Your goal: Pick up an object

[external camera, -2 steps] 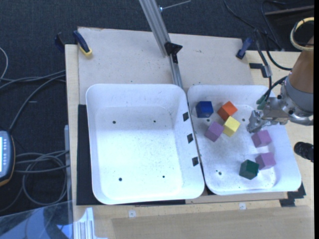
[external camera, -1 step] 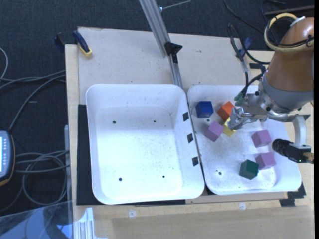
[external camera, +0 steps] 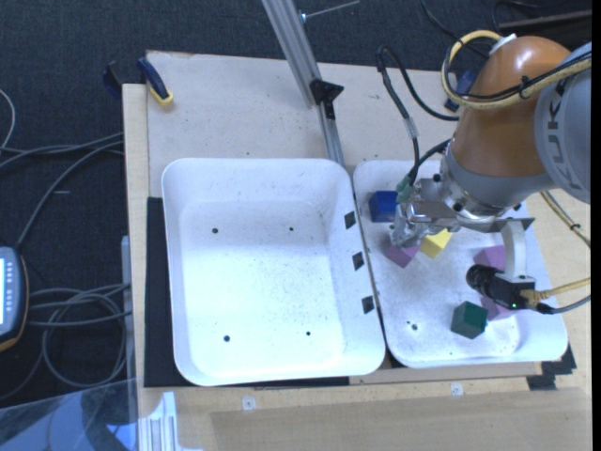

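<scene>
My gripper [external camera: 406,236] reaches down into the right bin [external camera: 427,346], near its left side. Right beneath its fingertips lies a purple block [external camera: 401,254]. A yellow block [external camera: 435,243] sits just to the right of the fingers, and a blue block [external camera: 381,205] lies just behind them to the left. Further right I see a second purple block [external camera: 490,258] and, toward the front, a dark green block [external camera: 469,319]. The arm's wrist hides the finger gap.
The left bin [external camera: 188,346] lies beside the right one, with a raised divider wall [external camera: 362,261] between them. A metal pole [external camera: 299,50] slants across the back. A black fitting [external camera: 498,285] with cabling sits over the right bin's right side.
</scene>
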{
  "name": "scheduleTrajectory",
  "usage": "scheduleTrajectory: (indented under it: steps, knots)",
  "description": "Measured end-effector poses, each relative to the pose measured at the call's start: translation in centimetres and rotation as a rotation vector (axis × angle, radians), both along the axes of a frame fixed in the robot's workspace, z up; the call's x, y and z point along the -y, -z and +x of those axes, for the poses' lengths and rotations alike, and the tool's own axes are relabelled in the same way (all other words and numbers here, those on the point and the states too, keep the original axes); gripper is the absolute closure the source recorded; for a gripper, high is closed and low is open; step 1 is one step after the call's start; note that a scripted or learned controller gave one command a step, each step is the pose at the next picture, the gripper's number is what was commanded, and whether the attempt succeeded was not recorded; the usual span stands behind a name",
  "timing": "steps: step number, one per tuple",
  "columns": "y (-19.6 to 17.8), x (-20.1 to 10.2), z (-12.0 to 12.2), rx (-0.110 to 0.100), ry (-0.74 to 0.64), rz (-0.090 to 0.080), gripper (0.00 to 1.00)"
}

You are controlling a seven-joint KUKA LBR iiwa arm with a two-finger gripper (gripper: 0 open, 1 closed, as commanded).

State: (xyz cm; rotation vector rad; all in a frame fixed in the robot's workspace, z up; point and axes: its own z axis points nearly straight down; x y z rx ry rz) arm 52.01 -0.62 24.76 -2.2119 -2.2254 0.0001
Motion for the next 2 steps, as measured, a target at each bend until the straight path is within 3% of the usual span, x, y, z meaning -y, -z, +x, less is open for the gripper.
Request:
scheduleTrajectory:
  steps: [1, 2]
  knots:
    - [-0.6, -5.5, -0.3, 0.004, -0.001, 0.0, 1.0]
    - [1.2, -10.1, -2.1, -0.001, 0.001, 0.0, 1.0]
